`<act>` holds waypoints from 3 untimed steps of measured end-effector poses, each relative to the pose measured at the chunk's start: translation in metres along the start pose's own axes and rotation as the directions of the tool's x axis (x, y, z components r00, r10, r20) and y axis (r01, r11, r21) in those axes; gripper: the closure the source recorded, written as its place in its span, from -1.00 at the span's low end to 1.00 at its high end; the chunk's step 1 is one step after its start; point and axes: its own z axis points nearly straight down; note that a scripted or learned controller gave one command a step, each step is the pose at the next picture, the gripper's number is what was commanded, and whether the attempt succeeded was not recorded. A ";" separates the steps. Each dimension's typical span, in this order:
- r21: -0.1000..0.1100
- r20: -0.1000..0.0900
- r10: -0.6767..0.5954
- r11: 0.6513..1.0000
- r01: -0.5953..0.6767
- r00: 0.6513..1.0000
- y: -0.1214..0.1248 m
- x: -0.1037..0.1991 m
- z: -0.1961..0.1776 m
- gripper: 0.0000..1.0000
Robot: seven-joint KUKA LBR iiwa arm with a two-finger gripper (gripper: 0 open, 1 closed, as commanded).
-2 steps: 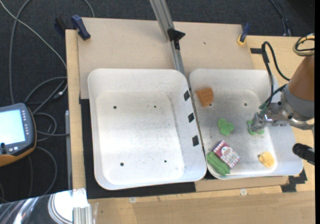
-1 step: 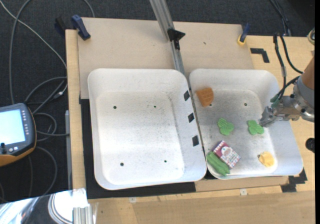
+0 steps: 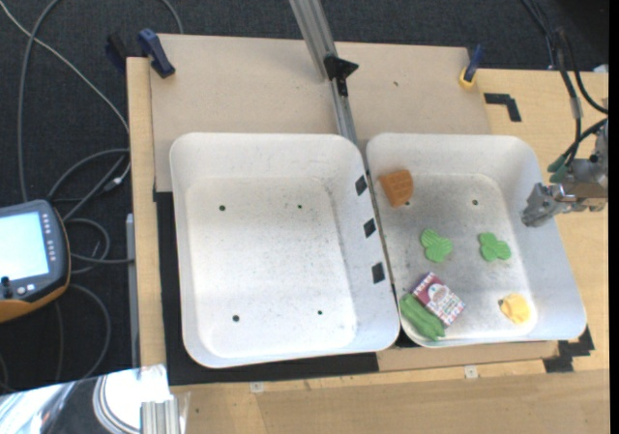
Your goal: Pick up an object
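Fingers on the gripper (image 3: 538, 212) — spread or pressed together, cannot tell; nothing is showing between them. Risk: descending here, they are meeting the right bin (image 3: 542, 171) wall, not the green piece (image 3: 495, 247) nearby on the floor. Arm is reaching in low from the right

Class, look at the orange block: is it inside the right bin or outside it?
Inside. The orange block sits within the right bin, at its far left corner near the rim.
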 end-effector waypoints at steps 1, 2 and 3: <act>0.009 -0.006 -0.004 1.000 0.004 1.000 0.002 0.046 -0.001 1.00; 0.011 -0.006 -0.004 1.000 0.004 1.000 0.009 0.093 0.012 1.00; 0.007 -0.005 -0.005 1.000 0.005 1.000 0.014 0.143 0.006 1.00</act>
